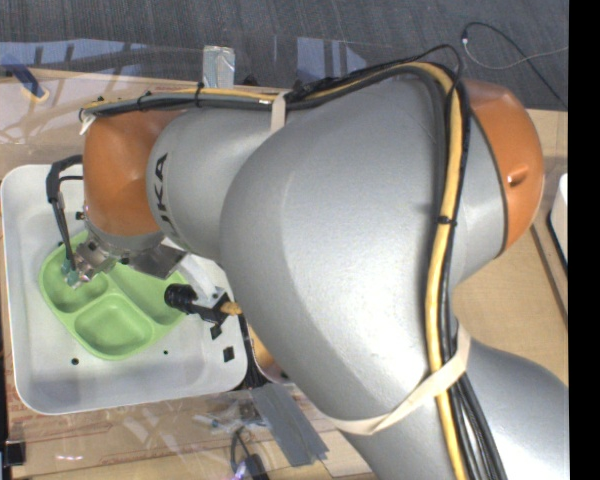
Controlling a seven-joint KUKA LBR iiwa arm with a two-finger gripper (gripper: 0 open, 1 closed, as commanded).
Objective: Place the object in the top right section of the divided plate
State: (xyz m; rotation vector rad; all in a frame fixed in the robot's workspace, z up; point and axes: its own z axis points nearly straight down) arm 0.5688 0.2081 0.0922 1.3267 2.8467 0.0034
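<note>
At the near edge of the bench (pixel 130 433), below the left bin, strips of grey tape (pixel 285 423) and clear plastic lie crumpled on the wood. The huge grey arm (pixel 360 258) fills the near right of the view, its yellow-and-black cable (pixel 445 218) running along its curve and a pale strap (pixel 430 393) wrapped around its lower part.

The left bin (pixel 40 368) sits on the left part of the bench, its near rim rounded and white. Inside it, towards the bin's left wall, lies the green divided plate (pixel 110 328). One squarish section faces the bin's near edge; further sections lie behind it, partly covered by the wrist.

The gripper (pixel 80 268) comes down over the far left section of the plate, right beside the bin's left wall. Black hoses (pixel 55 198) loop around it and the orange band (pixel 115 178) looms above, so whether its fingers stand apart or together cannot be told. Something small and pale-green sits at its tip, too unclear to name; the task's object cannot be made out with certainty.

A black fitting (pixel 180 296) juts from the wrist over the plate's right edge.

Farther off, a grey tape roll (pixel 218 66) stands at the bench's far edge, with blue tape (pixel 30 78) at the far left corner.
</note>
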